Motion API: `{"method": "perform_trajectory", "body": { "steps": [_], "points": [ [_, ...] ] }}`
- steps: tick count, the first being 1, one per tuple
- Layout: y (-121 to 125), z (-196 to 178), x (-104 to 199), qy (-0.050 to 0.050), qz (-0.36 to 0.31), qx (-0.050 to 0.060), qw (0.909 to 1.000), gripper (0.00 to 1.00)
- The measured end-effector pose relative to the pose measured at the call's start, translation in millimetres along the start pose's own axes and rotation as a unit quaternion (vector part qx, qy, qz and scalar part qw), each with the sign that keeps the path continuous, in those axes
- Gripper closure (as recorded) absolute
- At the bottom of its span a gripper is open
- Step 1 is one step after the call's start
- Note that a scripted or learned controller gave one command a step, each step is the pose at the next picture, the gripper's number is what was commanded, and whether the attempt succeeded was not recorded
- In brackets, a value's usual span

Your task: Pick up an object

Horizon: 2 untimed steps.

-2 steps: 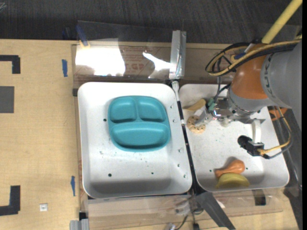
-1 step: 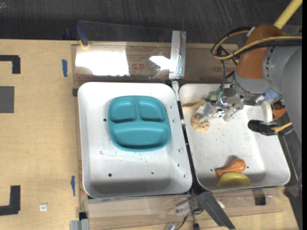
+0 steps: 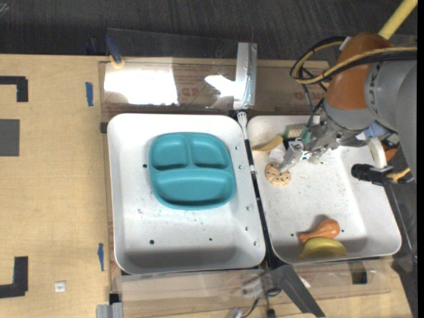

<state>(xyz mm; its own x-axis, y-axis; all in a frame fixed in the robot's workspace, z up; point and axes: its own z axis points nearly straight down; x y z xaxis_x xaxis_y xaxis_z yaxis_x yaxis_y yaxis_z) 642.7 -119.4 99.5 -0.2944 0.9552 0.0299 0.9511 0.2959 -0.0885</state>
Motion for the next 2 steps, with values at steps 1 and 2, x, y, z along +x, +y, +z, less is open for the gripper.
{"method": "perform_trajectory", "body": {
  "steps": [1,2],
  "points": [
    [-1,2,0,-0.001,-0.044,0.003,0.999,0.0],
    [-71,11,-56,-0.017,0.04,-0.05,0.9978,0.0]
  ]
}}
